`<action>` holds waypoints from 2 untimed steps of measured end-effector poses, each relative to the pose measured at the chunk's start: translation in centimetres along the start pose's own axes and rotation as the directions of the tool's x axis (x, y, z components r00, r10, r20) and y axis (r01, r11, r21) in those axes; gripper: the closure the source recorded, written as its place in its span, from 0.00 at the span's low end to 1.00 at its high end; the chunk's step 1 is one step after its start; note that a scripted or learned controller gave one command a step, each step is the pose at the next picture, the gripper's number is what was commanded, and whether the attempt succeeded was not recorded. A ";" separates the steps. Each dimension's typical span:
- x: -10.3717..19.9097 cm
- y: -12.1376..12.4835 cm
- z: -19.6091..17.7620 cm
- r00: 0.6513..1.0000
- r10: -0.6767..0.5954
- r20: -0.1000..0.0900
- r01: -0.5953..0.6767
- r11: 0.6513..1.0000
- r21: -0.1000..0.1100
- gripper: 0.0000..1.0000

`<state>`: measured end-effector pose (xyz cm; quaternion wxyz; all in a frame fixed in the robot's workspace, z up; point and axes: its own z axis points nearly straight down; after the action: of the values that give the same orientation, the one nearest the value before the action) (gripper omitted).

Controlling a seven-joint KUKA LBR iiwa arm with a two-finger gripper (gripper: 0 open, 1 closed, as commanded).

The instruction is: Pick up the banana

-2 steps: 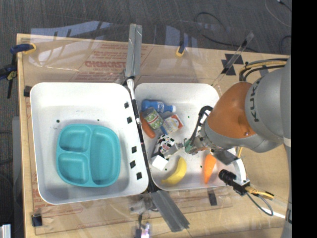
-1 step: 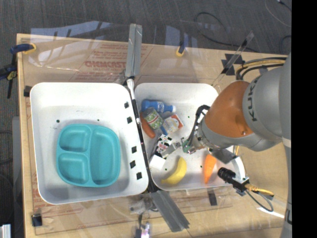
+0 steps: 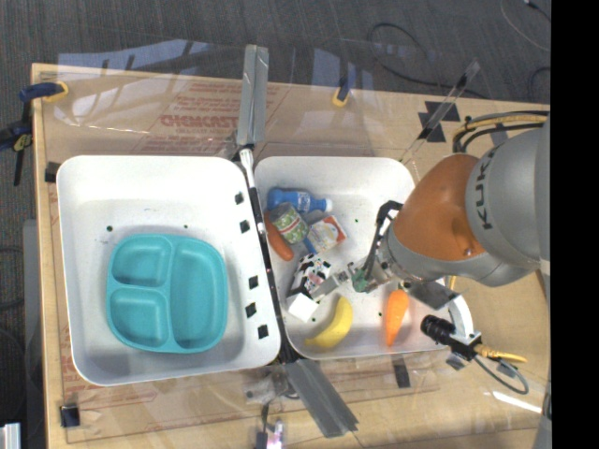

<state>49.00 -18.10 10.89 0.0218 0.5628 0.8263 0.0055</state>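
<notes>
- I see the curved yellow banana (image 3: 331, 325) lying on the floor of the right-hand shallow white bin (image 3: 323, 170), close to that bin's near wall, with nothing gripping it.
- Just up and left of it sits a small black-and-white patterned object (image 3: 314, 276) and a white block (image 3: 299, 307), both close to the banana's upper end.
- To its right lies an orange carrot (image 3: 396, 314), set roughly upright in my view, a little apart from the banana.
- Further back in the same bin I make out a blue plastic bottle (image 3: 296, 200), a green-labelled packet (image 3: 289, 224) and a reddish-orange piece (image 3: 279, 241), bunched together.
- The dark two-finger gripper (image 3: 363, 277) is low over the bin, between carrot and patterned object, above and right of the banana; I cannot tell how far its fingers are spread.
- The left-hand white bin (image 3: 84, 251) holds a turquoise divided plastic tray (image 3: 169, 291).
</notes>
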 end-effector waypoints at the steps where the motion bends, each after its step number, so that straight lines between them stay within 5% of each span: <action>1: 0.3 0.3 -0.1 0.996 -0.083 0.006 0.084 0.997 -0.003 0.00; 2: -0.6 -0.2 0.0 0.987 -0.161 0.006 0.161 0.987 0.000 0.00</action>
<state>49.05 -18.70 10.94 0.0250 0.4944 0.8689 0.0024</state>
